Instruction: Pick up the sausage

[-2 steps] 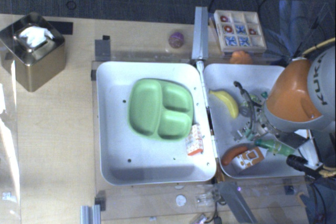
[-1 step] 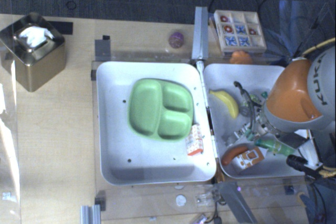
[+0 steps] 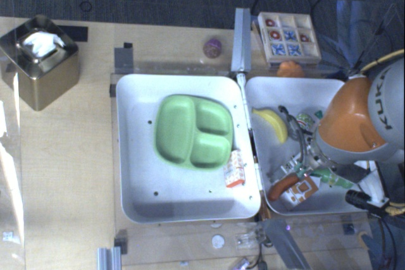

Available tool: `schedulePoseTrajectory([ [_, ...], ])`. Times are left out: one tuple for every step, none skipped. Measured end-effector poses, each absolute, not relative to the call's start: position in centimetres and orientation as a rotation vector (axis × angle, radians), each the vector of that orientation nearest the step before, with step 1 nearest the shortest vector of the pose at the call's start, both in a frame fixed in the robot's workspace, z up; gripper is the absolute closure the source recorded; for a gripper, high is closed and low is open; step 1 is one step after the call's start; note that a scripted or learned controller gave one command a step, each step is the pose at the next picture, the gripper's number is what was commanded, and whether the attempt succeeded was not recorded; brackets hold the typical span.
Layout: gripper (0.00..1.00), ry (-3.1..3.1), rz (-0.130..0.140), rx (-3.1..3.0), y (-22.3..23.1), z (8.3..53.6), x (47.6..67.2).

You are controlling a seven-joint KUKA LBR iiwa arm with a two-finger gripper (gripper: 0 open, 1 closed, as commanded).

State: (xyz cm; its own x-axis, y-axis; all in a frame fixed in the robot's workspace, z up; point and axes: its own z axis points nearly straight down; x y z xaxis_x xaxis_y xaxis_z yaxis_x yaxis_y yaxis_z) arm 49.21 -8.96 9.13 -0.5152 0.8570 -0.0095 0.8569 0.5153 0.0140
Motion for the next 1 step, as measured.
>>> schedulePoseTrajectory([
  [1.0,2.709,0.019,1.528,-8.99,10.45,49.72],
])
